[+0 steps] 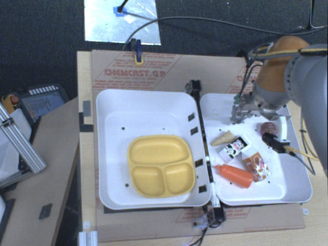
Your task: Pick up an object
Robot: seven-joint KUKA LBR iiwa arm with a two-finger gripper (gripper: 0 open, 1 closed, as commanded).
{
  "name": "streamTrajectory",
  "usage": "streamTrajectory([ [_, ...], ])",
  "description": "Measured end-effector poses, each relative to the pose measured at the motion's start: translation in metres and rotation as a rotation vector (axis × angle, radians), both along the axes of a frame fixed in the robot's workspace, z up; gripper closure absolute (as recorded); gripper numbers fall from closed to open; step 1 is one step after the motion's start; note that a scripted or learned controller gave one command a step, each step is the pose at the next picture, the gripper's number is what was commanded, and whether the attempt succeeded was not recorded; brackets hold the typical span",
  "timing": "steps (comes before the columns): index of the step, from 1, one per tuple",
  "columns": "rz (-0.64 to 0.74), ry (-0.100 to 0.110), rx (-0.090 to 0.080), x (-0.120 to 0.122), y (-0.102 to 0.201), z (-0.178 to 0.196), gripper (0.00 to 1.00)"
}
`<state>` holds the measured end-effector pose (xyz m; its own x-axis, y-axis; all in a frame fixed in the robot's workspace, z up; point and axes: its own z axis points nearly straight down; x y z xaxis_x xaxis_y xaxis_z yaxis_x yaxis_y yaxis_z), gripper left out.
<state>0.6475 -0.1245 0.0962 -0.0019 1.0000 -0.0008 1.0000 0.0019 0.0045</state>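
Note:
My gripper (238,116) hangs over the back left part of the right bin (215,104), with the grey arm and its orange band reaching in from the right. Just in front of it lies a tan wedge (223,137). Beside the wedge is a small black-and-white carton (233,148). A dark red ball (268,128) rests to the right of the gripper. Nearer the front lie an orange carrot-shaped piece (237,175) and an orange-and-white packet (257,166). I see nothing held in the gripper.
The left bin (110,111) holds a yellow divided plate (161,164) towards its front. A black divider (201,137) runs between the two bins. Cables trail over the bench behind the bins.

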Motion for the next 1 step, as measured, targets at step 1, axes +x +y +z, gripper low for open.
streamTrajectory([
  [1, -0.001, -0.002, 0.0, 0.0024, -0.003, 0.0444, 1.0],
])
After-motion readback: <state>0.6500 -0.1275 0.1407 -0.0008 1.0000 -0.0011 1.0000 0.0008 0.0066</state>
